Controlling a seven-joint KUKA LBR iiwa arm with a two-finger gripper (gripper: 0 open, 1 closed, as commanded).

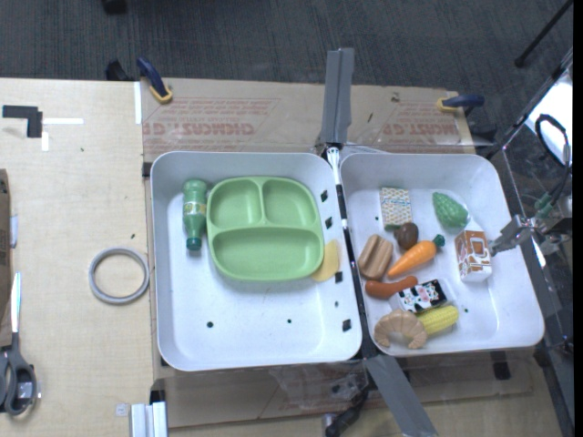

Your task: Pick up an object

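Gripper state: we can't tell from this frame, open or closed.

Candidate objects all lie in the bins. In the right bin [510, 330] we see a tight cluster:
- bun [374, 256] at the left, carrot [414, 257] just beside it, tilted with its tip pointing down-left
- brown potato [406, 235] touching the carrot's upper side
- sausage [390, 287] under the bun
- cow-print card [424, 295] between sausage and corn [437, 319]
- croissant [401, 330] at the near wall, touching the corn
- cracker pack [395, 206] toward the far side
- green leafy piece [450, 209] to its right (type unclear)
- carton [473, 253] on its own near the right wall, apart from the cluster

In the left bin [246, 344] we see a green divided plate [264, 230], a green bottle [194, 212] lying just beside its left edge, and a yellow slice [330, 262] against its right edge.

Outside the bins, on the bench at the left: tape ring [118, 274] and scissors [18, 376], well apart from everything else
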